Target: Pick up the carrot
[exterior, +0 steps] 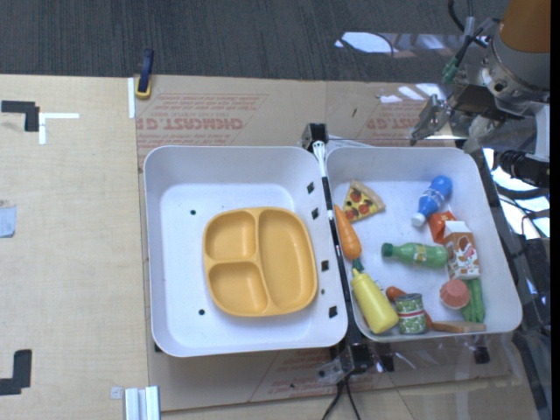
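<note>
Approach step: claw hangs open and empty past the right bin's far rim, carrot lies against that bin's left wall beside the pizza slice; next move likely needs descent onto it.

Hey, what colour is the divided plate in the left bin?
The divided plate is yellow-orange, plain with no pattern, seen clearly in the camera view.

orange carrot, yellow tray, green bottle, white bins
</note>
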Robot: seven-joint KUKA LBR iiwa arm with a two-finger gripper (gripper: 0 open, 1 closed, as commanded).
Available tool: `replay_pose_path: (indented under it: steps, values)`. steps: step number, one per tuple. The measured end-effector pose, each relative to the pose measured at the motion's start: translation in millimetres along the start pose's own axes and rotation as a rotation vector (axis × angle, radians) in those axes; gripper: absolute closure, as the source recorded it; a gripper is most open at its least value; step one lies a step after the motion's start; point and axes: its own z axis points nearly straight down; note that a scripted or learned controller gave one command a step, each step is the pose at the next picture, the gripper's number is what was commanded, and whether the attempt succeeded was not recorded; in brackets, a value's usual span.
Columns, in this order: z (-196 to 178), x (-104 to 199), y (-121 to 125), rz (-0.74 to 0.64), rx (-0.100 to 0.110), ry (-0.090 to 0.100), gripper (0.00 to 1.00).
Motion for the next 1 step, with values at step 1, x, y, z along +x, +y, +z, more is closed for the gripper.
replay_pose_path:
  steps: [1]
  values:
    - [-7.6,0.1,1.1,-0.005,0.002,-0.003,1.00]
